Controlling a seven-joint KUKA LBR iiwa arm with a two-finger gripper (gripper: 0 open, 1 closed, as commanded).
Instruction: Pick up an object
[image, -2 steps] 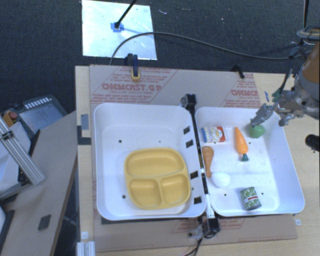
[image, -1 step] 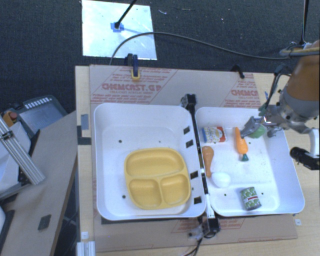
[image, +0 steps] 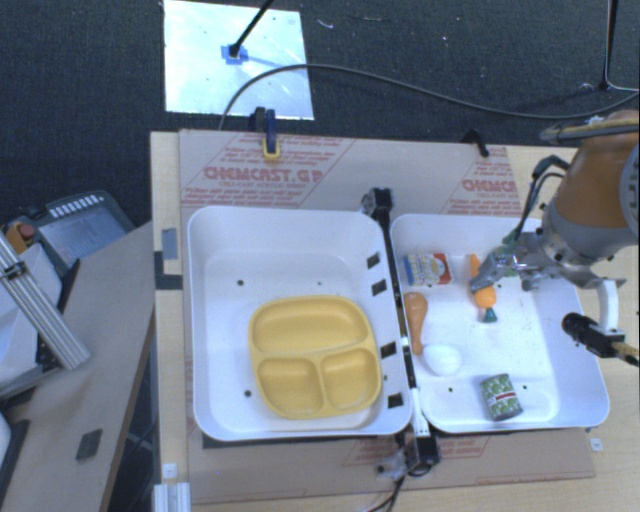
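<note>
Here the gripper (image: 487, 283), grip unclear, hangs over the right bin (image: 560, 400) on a cardboard-covered bench (image: 330, 165).

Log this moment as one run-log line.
task: pick up an object | hand: in right bin, at small orange item | grasp: unconfirmed | left bin: yellow divided tray
</note>
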